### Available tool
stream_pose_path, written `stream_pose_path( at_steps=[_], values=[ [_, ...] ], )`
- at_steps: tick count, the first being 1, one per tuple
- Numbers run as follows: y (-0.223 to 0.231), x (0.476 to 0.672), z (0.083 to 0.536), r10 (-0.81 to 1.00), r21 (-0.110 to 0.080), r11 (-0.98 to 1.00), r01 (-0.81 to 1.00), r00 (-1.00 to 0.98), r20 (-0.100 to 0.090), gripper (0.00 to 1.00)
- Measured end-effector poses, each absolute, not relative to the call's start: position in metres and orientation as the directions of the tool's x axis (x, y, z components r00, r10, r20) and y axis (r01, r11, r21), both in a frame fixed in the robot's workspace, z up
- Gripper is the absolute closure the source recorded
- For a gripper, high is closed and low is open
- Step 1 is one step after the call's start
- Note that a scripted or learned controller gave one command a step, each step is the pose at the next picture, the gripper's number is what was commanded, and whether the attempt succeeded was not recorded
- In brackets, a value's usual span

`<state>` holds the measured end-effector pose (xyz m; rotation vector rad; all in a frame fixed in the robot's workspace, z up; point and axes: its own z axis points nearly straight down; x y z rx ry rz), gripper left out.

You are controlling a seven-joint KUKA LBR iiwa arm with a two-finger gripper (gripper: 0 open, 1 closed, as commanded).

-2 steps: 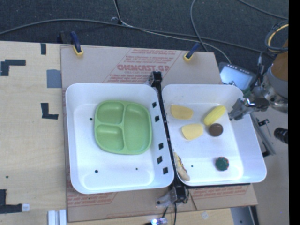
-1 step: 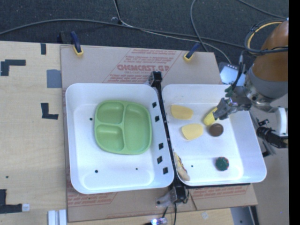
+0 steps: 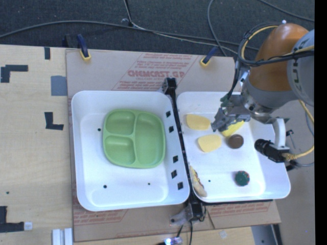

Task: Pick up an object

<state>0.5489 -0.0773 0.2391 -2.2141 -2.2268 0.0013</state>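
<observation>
My gripper [image 3: 226,121] hangs low over the right bin [image 3: 273,188], near its back middle. It sits on top of a yellow object [image 3: 234,128] that peeks out beneath it. A yellow piece [image 3: 197,122] lies just to its left. Another yellow piece [image 3: 209,143] lies in front of it. A brown round object [image 3: 235,141] rests beside the gripper's right. A dark green ball [image 3: 241,177] sits toward the bin's front. A tan object [image 3: 197,183] leans against the bin's left wall.
The left bin [image 3: 84,188] holds a green divided plate [image 3: 135,138]. A black divider [image 3: 175,137] runs between the bins. Cables trail across the dark floor behind the bench. Clamps [image 3: 83,48] hold the cardboard at the back.
</observation>
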Motion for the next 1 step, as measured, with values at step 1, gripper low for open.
stream_pose_path(
  at_steps=[1],
  values=[
    [-0.0247,0.5518,0.2454,1.000,0.000,0.007,1.000,-0.007,0.002,1.00]
  ],
)
